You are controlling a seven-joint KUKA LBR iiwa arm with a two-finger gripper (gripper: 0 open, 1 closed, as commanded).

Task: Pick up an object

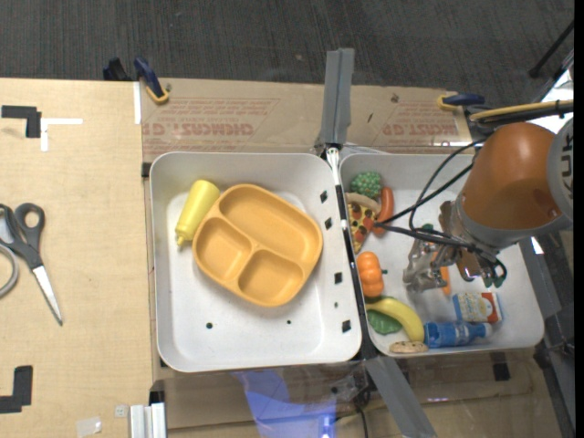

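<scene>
Banana [396,315] beside blue bottle [453,334]

Arm [511,176] reaches in from right, wrist bent downward; pincer [422,275] low, pointing down.

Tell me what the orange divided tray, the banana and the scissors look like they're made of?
The divided tray looks like moulded plastic: uniform orange colour, smooth matte surface, rounded compartments. The banana seems to be a plastic toy, judging by its even yellow and slight sheen. The scissors appear to have bright metal blades and dark handles, probably plastic.
</scene>
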